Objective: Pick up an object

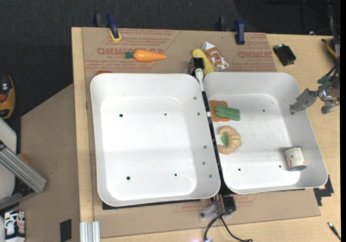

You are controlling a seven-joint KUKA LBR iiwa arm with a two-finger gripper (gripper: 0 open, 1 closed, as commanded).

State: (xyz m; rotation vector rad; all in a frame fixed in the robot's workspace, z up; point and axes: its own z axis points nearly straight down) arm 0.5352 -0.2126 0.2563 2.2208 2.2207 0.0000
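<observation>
A wooden bench (162, 41) is seen from above, bearing two shallow white bins side by side. The right bin (270, 81) is taken here as the landmark. Against its left wall the left bin (108, 89) is set, with nothing lying in it. At the landmark bin's right edge, partly cut off by the frame, the gripper (312, 101) is seen, raised over the rim; whether it is spread or closed cannot be told, and nothing is seen held by it.

Inside the right bin, three candidates for picking are found. Near its left wall an orange and green toy (224, 112) is lying flat. Just below that, a tan ring-shaped toy (229, 139) is placed. In the lower right corner a small pale cylinder (294, 158) is lying on its side. Beyond the bin's upper left corner, out on the bench, a toy carrot (147, 56) and a yellow-and-white cluster of toys (208, 60) are left.

The approach stage appears to be in hand; nothing is yet grasped. A target must next be chosen, probably the nearby cylinder, and the gripper lowered squarely over it.
</observation>
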